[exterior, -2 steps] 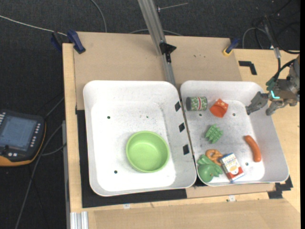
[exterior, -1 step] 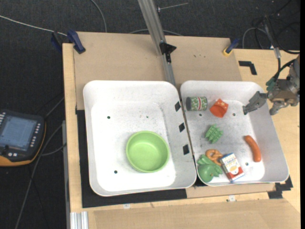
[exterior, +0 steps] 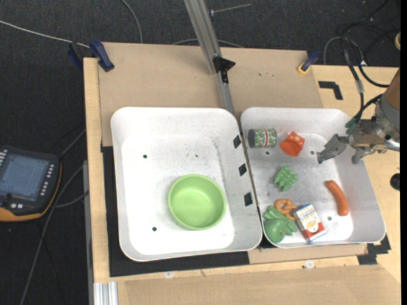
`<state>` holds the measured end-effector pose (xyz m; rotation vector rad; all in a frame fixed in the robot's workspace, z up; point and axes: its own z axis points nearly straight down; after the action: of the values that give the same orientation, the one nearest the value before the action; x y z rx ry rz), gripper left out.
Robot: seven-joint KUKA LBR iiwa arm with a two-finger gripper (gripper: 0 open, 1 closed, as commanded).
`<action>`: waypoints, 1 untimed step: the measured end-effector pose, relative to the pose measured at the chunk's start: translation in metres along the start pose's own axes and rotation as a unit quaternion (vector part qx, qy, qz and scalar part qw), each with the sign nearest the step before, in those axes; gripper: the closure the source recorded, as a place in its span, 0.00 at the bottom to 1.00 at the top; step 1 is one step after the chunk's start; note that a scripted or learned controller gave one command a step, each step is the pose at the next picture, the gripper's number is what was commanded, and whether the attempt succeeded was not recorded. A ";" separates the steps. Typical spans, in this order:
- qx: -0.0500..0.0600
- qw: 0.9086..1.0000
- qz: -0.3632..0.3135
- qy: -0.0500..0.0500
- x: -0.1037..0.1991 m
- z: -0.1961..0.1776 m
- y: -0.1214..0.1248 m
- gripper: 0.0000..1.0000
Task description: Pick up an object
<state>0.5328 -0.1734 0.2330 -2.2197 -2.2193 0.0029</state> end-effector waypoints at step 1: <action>0.000 1.000 0.000 0.000 -0.007 0.054 -0.008 0.00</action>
<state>0.5250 -0.1804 0.1785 -2.2197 -2.2187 0.0034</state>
